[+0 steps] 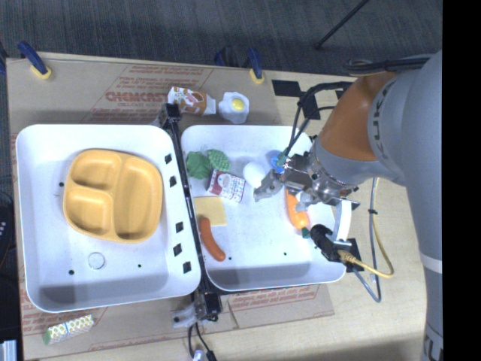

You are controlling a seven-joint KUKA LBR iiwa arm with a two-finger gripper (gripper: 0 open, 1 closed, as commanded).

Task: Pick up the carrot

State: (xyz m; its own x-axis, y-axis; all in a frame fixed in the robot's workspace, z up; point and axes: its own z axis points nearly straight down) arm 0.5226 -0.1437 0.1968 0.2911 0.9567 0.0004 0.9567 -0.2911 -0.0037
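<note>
Gripper (294, 195) sits low in the right bin (248, 273), right on top of the carrot (295, 210), w/ the arm (376, 126) reaching in over the bin's right wall. Can't tell from this angle whether it's released or clenched, and nothing shows the carrot actually being gripped; wrist hardware hides the contact zone. Carrot lies near the bin's right wall, orange body w/ a green tip at its lower end, partly covered by the gripper.

Risks, as I judge them:
- Carrot is round and tapered, so an off-centre squeeze could squirt it out sideways or pivot it.
- It's close to the wall, so it may get pinned against the wall rather than lifted.
- White item (254, 176) and blue piece (275, 159) sit just left of the gripper and could get nudged or caught.
- Sausage (211, 239), cheese slice (214, 211), packet (228, 186) and green leaf (206, 162) lie farther left in the bin, prob. safe.

Yellow tray (113, 194) in the left bin (45, 277) is well apart.
</note>
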